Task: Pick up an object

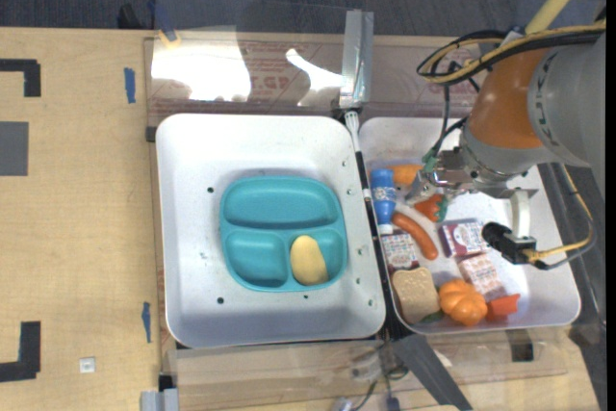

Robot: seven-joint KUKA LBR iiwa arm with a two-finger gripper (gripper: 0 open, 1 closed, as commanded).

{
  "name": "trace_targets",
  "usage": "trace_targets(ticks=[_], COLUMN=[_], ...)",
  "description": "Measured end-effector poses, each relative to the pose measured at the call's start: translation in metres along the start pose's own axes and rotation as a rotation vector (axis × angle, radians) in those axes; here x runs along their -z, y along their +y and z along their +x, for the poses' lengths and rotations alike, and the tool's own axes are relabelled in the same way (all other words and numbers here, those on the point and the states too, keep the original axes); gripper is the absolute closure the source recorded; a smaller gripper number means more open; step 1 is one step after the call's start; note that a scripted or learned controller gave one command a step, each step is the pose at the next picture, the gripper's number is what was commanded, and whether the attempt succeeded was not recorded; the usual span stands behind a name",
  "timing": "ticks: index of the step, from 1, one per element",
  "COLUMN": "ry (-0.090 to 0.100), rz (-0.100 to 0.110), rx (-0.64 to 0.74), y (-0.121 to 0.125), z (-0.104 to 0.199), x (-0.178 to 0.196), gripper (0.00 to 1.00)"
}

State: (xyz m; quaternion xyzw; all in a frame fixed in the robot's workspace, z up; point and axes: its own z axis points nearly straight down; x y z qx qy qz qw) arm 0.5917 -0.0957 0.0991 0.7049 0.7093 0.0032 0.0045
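The gripper point(438, 192) hangs low in the right bin point(563, 289), over its upper left part, where the toy food lies close together. That crowding is the main risk, in my judgement: the jaws could come down on two pieces at once, or push one piece aside and close on nothing. The hot dog point(416, 233) is round and narrow, so it may roll or slip out if the jaws meet it off its middle. The cables that loop around the wrist and the black connector point(507, 241) over the bin could also drag across the small packets point(478, 269) and disturb them.

Whether the jaws are apart or together I cannot tell, because the wrist and its metal parts cover them from above, and nothing is seen between them.

The nearest candidates lie just beside and below the gripper. The hot dog lies at a slant just under it, an orange and green piece, maybe a carrot point(430, 204), is almost touching it, and a blue bottle point(383, 191) stands just to its left, against the bin wall. Farther toward the front of the bin are a slice of bread point(416, 292), an orange pumpkin-like toy point(462, 301) and a red piece point(504, 306).

The left bin point(183, 207) holds a teal divided tray point(274, 217) with a yellow lemon-like toy point(308, 259) in its lower right compartment, well apart from the gripper.
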Motion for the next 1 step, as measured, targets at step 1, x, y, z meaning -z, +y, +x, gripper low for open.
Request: trace_targets(ticks=[1], ry=[0.004], rz=[0.002], rx=[-0.090], y=[0.0160], z=[0.0636], x=[0.0900], gripper=[1.00])
